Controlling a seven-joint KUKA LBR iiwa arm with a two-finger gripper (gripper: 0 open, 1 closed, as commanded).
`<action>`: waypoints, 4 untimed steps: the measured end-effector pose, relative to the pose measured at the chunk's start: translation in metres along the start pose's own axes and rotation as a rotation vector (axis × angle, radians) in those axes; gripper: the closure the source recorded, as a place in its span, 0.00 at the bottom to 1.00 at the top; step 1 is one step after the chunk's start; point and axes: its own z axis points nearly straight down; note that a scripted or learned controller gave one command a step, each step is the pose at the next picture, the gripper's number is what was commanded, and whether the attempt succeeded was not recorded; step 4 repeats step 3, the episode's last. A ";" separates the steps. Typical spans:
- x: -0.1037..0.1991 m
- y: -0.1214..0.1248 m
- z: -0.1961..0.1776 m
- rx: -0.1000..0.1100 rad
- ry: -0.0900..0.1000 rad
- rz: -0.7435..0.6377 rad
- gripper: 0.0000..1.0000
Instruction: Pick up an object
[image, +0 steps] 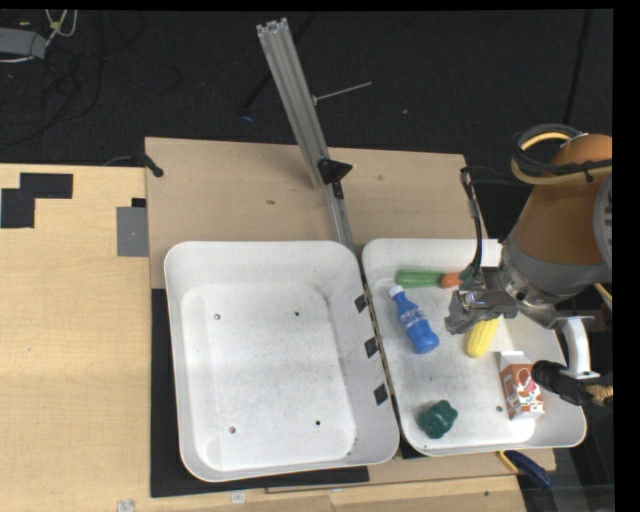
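Note:
The right bin (470, 425) holds several objects. A blue bottle (414, 321) lies near its left wall. A green stick with an orange tip (425, 278) lies at the back. A yellow object (481, 338) sits mid-bin, a red and white carton (521, 389) at the right, and a dark green lump (437, 418) near the front. My gripper (468, 308) hangs low over the bin, right at the upper end of the yellow object and just right of the bottle. Nothing is seen lifted off the bin floor.
The left bin (265, 360) stands beside the right one, with black clips (371, 346) along the shared wall. A slanted metal rail (305, 120) rises behind the bins. The arm's orange and grey body (560, 230) looms over the right bin's back right corner.

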 end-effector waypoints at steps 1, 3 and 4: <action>0.045 0.011 0.000 0.000 0.000 0.000 1.00; 0.149 0.066 0.010 0.000 -0.001 0.000 1.00; 0.149 0.066 0.010 0.000 -0.001 0.000 1.00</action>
